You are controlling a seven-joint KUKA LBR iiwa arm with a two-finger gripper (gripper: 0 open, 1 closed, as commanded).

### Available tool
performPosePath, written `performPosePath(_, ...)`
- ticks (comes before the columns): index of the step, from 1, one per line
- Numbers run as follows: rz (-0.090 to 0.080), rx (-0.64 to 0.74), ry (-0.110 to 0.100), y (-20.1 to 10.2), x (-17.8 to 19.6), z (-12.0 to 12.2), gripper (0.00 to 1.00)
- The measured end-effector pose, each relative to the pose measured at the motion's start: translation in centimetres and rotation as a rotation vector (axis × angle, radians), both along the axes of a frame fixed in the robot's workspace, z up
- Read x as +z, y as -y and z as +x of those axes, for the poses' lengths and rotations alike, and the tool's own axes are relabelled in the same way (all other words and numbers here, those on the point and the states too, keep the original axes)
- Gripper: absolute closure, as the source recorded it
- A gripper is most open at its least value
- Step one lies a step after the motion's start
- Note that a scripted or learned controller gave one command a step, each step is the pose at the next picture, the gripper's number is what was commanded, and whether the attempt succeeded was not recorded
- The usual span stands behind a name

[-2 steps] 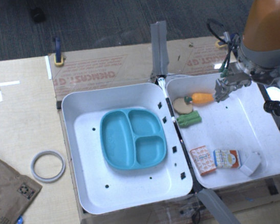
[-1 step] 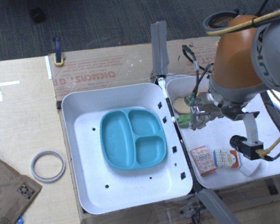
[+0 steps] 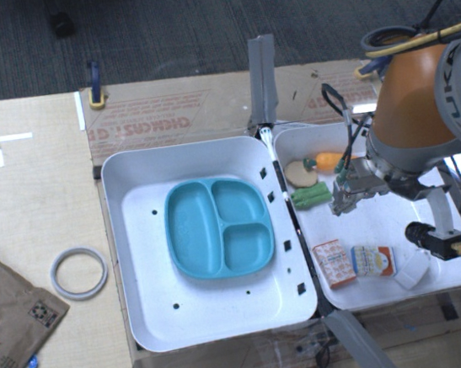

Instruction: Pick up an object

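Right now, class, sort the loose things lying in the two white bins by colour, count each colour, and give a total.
Teal: 1, the divided plate
Green: 1, the green toy
Orange: 1, the orange piece
Tan: 1, the round disc
Red-printed: 2, the small box and the small carton
White: 1, the small white object
Total: 7

Arm: cut off at right edge; covers right bin's far right corner. Cardboard box: cropped at left edge.

Left bin: blue divided plate
Right bin: green item, round tan item, orange item, two small cartons (side by side)
Gripper: above right bin, near green item
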State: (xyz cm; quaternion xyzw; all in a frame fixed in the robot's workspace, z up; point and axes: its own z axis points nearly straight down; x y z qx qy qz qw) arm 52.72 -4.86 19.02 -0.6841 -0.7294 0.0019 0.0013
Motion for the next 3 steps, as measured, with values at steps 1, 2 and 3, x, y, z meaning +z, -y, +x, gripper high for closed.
performPosePath(1,0.000,0.000,0.000,0.0,0.0,0.0,0.00)
performPosePath(2,0.000,0.050,0.005,5.1,-9.8,5.6,0.00)
performPosePath(3,-0.001,0.035,0.005,7.3,-8.2,10.7,0.00)
